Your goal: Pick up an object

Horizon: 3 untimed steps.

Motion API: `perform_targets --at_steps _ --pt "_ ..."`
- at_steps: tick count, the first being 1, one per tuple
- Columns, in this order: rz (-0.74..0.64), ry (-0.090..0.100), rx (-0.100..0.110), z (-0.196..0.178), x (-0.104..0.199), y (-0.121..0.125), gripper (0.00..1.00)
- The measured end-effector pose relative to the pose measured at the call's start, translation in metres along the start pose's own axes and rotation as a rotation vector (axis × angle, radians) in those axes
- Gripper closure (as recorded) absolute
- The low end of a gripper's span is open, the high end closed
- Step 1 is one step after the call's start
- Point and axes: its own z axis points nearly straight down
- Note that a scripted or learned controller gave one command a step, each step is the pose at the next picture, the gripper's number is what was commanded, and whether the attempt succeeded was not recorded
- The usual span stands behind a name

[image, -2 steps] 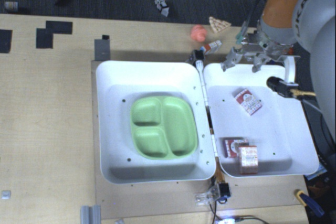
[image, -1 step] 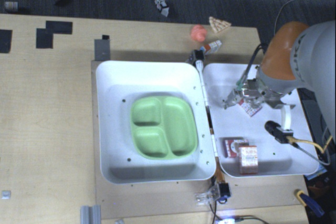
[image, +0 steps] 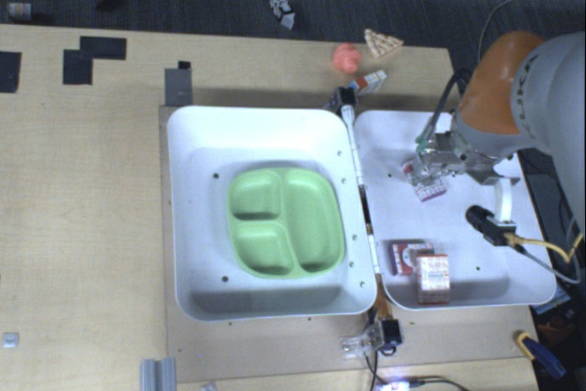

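Two bins: two shallow white bins sat side by side on the bench point(image: 82, 224), the left bin point(image: 183, 197) and the right bin point(image: 385, 137).
Left bin contents: one light green divided tray point(image: 284, 220) with three compartments lay near the middle of the floor.
Right bin contents: three loose things. A dark red packet point(image: 404, 257) lay at the near wall, and a pinkish speckled box point(image: 433, 277) touched its right side. A small pale item with a reddish edge point(image: 429, 189) lay at the gripper's fingertips.
Task's thing: the small pale item looked flat and crumpled; its exact kind could not be told. It was in the far half of the right bin.
Gripper: one gripper point(image: 428, 171), lowered over the small item. Whether its jaws stood wide or narrow could not be told, nor whether the item sat between them.
Arm: one grey arm point(image: 549, 96) with an orange band point(image: 494, 96) reached in from the right.
Bench's far edge: one pink ball point(image: 346, 59) and one small tube point(image: 371, 81) lay just outside the bins.
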Motion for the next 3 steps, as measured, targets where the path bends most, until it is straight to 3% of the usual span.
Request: perform_targets --at_steps 1,2,3 --pt "-0.001 0.007 0.012 -0.081 0.032 0.056 1.0" --pt "0.0 0.007 0.014 -0.08 0.032 0.056 0.0" --pt "0.002 0.006 0.012 0.008 0.022 -0.017 0.0"
